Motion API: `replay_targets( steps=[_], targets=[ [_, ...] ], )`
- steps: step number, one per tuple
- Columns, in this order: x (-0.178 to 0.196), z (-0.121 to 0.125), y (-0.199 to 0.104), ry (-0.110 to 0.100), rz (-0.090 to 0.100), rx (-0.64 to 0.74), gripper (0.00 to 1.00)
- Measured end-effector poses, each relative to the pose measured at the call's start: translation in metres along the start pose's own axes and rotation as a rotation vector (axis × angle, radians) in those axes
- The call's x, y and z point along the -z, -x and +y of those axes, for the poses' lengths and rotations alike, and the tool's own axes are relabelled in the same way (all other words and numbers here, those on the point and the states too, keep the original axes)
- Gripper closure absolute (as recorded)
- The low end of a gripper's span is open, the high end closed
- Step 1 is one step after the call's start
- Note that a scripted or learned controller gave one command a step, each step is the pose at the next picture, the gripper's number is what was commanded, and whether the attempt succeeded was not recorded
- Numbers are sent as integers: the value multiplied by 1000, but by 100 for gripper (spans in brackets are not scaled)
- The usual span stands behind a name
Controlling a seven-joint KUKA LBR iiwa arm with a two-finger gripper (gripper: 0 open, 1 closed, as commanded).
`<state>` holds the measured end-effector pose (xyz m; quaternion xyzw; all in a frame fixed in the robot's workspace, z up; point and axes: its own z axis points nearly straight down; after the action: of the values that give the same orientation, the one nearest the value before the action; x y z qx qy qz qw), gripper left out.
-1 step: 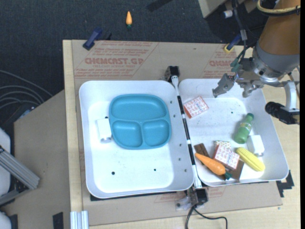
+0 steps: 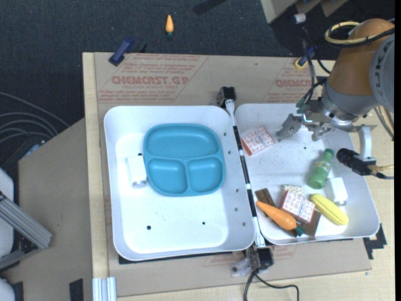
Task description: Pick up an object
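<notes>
The right bin (image 2: 369, 226) holds several objects. A red-and-white patterned packet (image 2: 257, 140) lies near its back left. A green bottle (image 2: 321, 169) stands mid-right, and beside it is a small white block (image 2: 338, 190). Along the front lie a yellow corn cob (image 2: 330, 209), a red-and-white box (image 2: 297, 204), an orange carrot (image 2: 279, 216) and a brown bar (image 2: 263, 196). My gripper (image 2: 302, 132) hangs over the back of the right bin, between the packet and the bottle. It is open, and bare bin floor shows between its fingers.
The left bin (image 2: 119, 205) holds a blue divided plate (image 2: 183, 158) and a small white object (image 2: 135, 170) by its left wall. A black cable end (image 2: 354, 160) sticks out from the arm above the bottle. A divider (image 2: 241, 168) separates the bins.
</notes>
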<state>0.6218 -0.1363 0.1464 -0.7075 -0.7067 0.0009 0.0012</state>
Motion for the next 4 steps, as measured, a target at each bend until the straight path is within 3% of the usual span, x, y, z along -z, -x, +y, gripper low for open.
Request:
replay_targets(
  steps=[1,2,3,4],
  targets=[
    [-63,-34,6,0,0,0,0],
    [-52,-33,6,4,0,0,100],
    [67,-81,14,5,-1,0,100],
    [66,-82,13,3,-1,1,0]
  ],
)
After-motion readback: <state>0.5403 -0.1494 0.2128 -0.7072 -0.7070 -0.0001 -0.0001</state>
